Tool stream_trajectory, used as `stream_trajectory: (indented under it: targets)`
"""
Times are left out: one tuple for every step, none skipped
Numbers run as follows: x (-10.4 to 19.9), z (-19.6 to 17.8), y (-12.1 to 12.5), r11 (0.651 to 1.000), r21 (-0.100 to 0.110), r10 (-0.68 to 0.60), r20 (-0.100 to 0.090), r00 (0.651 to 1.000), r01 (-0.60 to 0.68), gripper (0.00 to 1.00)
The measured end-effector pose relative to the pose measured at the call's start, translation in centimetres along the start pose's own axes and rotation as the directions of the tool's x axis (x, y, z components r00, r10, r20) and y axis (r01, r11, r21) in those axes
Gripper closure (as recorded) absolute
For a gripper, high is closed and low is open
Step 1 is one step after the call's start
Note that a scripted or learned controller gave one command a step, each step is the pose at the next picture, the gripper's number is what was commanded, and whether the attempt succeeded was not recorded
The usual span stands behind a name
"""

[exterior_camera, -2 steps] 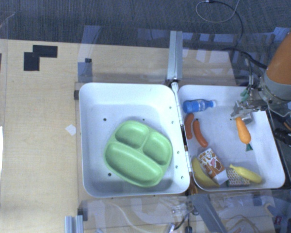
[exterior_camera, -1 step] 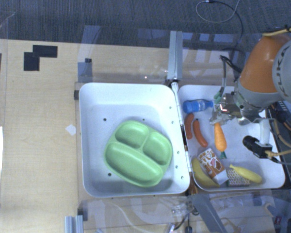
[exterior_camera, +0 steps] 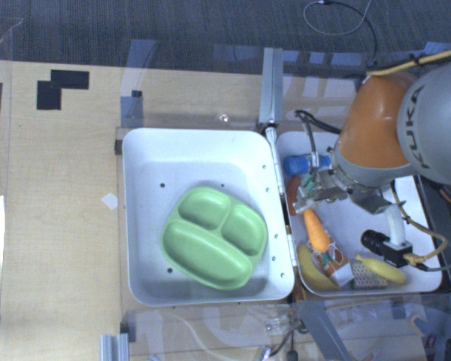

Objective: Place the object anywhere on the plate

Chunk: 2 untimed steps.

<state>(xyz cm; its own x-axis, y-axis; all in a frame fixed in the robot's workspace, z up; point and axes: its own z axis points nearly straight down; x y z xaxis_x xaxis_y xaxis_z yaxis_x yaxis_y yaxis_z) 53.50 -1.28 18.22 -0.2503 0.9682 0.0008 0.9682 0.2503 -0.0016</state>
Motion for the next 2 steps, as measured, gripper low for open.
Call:
stream_trajectory:
  targets:
    - [5.95, 0.10, -0.50, 0.991, 0.000, -0.135, 0.000, 0.991, 0.135, 1.00]
    - [5.92, 0.10, -0.50, 0.991, 0.000, -0.135, 0.000, 0.991, 0.135, 0.00]
